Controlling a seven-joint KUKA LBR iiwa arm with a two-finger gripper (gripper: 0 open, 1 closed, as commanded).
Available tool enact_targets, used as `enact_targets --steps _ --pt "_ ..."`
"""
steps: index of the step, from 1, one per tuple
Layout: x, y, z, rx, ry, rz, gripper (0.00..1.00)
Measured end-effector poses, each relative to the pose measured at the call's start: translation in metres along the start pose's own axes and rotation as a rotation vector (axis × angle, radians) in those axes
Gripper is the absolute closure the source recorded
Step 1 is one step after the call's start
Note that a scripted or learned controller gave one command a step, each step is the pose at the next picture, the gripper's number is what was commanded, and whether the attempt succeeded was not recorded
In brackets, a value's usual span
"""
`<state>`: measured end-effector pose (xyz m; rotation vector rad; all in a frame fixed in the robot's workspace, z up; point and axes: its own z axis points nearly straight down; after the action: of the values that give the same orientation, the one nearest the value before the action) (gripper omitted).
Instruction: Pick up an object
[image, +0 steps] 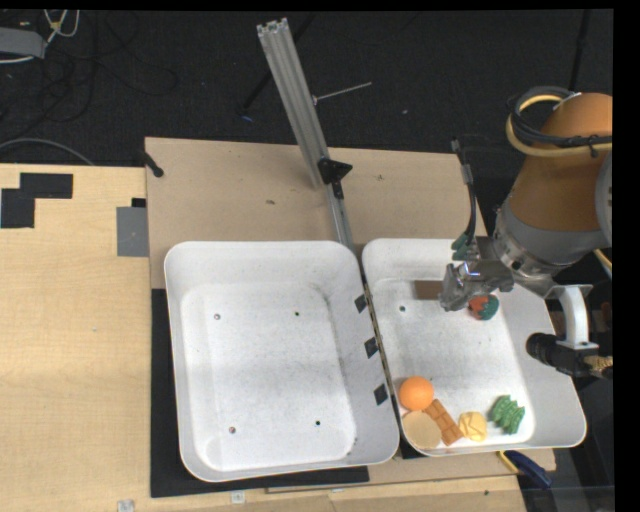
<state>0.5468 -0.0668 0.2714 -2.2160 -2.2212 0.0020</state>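
Arm reaches in from right, gripper (463, 291) low over right bin (540, 425). Red-green toy (484, 306) sits by the fingers; finger state can't tell.

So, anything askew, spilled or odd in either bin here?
Nothing stands out. The toys sit bunched in the right bin's near corner: orange ball, green piece, yellow piece. A red-and-green object lies by the gripper.
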Motion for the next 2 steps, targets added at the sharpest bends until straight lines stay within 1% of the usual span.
enact_targets --steps 1,2 --pt "0.06 -0.017 0.013 0.002 0.001 -0.002 1.0" --pt "0.114 -0.029 0.016 0.002 0.0 -0.003 1.0"
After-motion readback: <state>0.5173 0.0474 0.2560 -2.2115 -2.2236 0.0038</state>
